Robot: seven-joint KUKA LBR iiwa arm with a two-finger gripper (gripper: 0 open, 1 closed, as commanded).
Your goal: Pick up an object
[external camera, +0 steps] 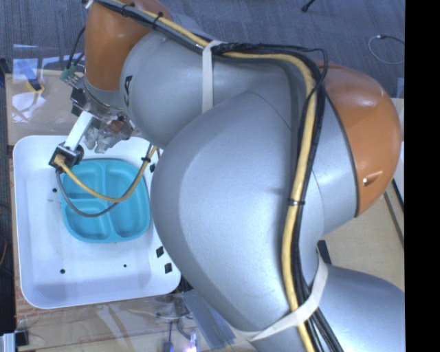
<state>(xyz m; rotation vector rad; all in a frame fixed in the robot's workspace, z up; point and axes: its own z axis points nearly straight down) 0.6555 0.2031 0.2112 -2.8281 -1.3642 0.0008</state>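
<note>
Camera view, inspected near to far. Nearest the lens, my own grey arm (261,206) bulks across the middle and right of the frame, with an orange section (368,148) at the right. A yellow and black cable bundle (302,165) runs along the arm, held by pale straps. This mass hides most of the bench, and the right side of the visible white bin (31,206) passes under it.

Beyond it, at the left, sits that bin. In it lies a blue divided tray (106,199), flat and open side up, in the bin's upper middle. Its outline is a rounded rectangle whose long axis I cannot settle. Ridges divide it into compartments. A loop of yellow cable (103,196) sags across the tray.

Farther up, my gripper (103,134) hangs over the bin's far rim, just above the tray's far edge, below the orange band (113,48). Whether it is open or closed I cannot tell: the parts are small and cluttered. Nothing is seen gripped. A white bracket with a black end (69,151) angles down-left from it.

Farthest, wooden bench surface (27,96) and dark grey flooring (275,20).
</note>
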